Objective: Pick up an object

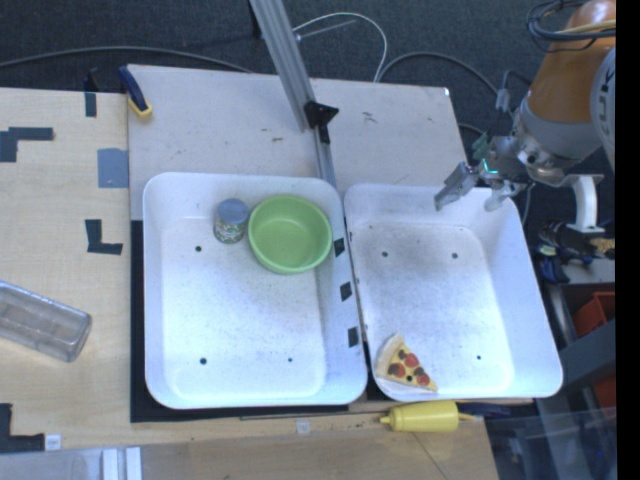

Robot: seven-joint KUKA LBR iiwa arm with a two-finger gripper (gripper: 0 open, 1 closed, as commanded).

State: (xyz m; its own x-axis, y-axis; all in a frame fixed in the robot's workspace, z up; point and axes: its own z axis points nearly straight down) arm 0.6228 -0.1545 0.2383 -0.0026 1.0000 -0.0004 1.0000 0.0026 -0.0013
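My gripper (470, 196) hangs over the far right corner of the right bin (500, 298), its two fingers spread apart with nothing between them. A toy pizza slice (404, 364) lies at the near left corner of the right bin. The left bin (180, 368) holds a green bowl (290, 233) at its far side, and a small grey can (231, 221) stands just left of the bowl. The gripper is far from all of these.
A yellow bottle (424, 416) lies on the bench just in front of the right bin. A clear plastic container (40, 320) rests on the wooden top at the left. A grey metal pole (290, 58) slants down toward the gap between the bins.
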